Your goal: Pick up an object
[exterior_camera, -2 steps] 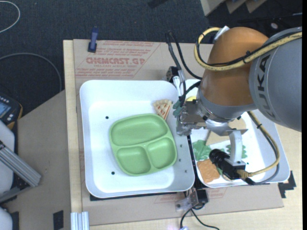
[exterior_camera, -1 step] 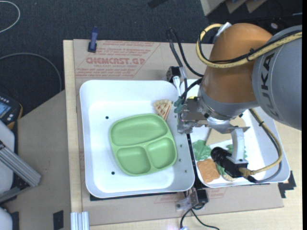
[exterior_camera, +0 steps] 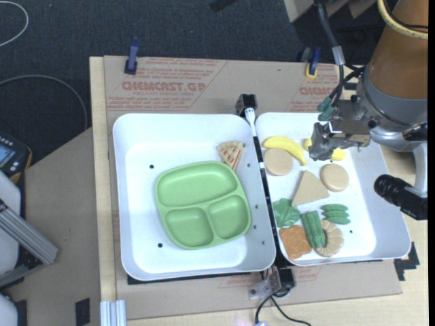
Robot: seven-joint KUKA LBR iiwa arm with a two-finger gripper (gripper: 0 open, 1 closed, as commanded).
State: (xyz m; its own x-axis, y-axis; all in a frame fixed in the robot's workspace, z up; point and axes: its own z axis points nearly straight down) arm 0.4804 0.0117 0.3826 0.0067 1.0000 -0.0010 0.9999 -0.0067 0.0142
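Red print is showing on the brown board (exterior_camera: 204,80) under the bins; at its upper left, large letters are reading "CHEMCAST G P", the last letters being faint; smaller red lines above and below them are staying too blurred to read; the same red print is repeating at the board's upper right (exterior_camera: 309,94), partly hidden and unreadable there.

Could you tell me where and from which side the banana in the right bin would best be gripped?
I'd take the banana across its middle from straight above, jaws closing across its narrow width. It lies flat and curved, its middle bare; one end sits by a round tan piece, the other by the gripper, so the ends look crowded.
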